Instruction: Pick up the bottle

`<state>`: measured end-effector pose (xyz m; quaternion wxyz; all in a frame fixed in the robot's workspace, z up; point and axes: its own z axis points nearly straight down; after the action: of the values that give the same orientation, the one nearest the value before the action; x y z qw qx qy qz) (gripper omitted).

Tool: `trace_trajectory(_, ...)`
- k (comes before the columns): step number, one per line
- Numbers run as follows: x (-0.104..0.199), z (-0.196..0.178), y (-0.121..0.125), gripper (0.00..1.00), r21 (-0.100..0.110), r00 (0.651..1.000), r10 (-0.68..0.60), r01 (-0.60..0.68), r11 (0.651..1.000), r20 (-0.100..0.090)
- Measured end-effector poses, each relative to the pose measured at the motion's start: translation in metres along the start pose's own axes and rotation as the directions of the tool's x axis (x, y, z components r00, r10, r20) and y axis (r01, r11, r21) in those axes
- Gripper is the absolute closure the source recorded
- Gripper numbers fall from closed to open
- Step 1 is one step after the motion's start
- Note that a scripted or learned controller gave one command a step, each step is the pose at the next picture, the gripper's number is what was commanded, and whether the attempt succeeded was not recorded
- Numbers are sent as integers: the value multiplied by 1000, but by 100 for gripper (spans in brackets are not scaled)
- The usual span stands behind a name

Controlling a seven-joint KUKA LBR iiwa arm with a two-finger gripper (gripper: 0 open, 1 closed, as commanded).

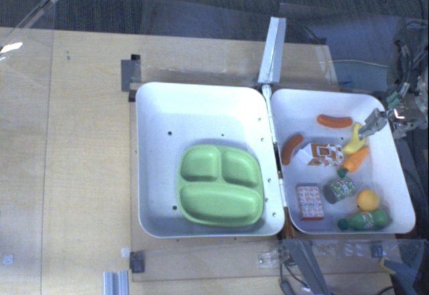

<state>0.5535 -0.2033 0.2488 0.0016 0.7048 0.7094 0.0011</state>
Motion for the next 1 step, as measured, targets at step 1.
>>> trace_trajectory(1,12,130,-9,0,-4,983,-185,185,983,2)
